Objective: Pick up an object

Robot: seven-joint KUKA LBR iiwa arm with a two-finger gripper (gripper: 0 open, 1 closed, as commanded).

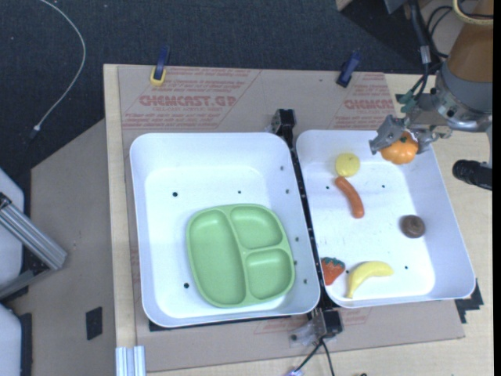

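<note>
My pincer (399, 141) is pinching an orange fruit (401, 152) at the far end of the right bin (438, 210). Just left of it lies a yellow lemon (347, 164), then a sausage (351, 197); farther off, the green plate (239, 254).

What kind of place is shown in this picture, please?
Probably a robotics lab test bench, not a kitchen: two white bins sit on a clamped board, toy foods such as a banana lie inside, and a gripper is at an orange fruit.
</note>
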